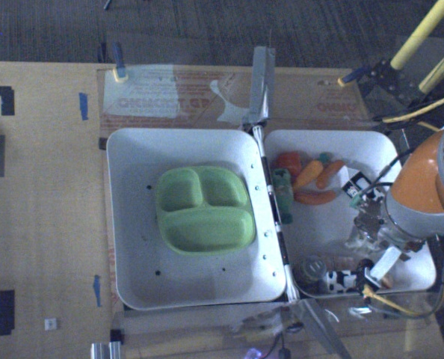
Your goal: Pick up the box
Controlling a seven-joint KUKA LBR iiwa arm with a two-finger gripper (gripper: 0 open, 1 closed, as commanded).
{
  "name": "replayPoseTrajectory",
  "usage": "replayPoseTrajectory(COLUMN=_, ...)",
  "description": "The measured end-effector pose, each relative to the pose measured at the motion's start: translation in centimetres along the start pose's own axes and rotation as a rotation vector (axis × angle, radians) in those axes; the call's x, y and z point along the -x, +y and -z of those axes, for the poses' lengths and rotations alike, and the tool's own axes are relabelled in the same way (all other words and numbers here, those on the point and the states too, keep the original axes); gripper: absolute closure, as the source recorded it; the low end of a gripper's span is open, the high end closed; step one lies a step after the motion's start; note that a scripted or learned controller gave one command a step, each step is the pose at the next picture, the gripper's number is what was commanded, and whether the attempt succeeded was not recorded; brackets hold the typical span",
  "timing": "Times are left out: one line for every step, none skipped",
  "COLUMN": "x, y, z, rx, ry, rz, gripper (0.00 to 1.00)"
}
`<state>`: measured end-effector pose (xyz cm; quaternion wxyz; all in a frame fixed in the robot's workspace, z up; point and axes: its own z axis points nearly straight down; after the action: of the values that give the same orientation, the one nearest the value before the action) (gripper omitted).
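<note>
Arm (425,189) reaching from the right, wrist bent down over the right bin (319,230); gripper (365,239) low inside; finger state cannot be told.

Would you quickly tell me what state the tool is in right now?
Tool: low over the near end of the right bin; whether it is open, closed or holding anything cannot be told.

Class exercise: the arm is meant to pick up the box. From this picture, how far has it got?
Done: the arm has reached into the right bin, gripper low near its front right corner. In hand: nothing visibly lifted; its fingers are unclear. Left: grasping and raising the box, which I cannot identify among the clutter.
</note>
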<state>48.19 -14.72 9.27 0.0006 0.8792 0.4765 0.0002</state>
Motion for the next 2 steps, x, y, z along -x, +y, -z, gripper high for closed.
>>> replayPoseTrajectory(x=0.1, y=0.2, z=-0.7, rx=0.000, ry=0.006, rz=-0.485, gripper=1.00)
replayPoseTrajectory(x=-9.4, y=2.7, z=8.8, rx=-0.007, ry=-0.006, rz=-0.263, gripper=1.00)
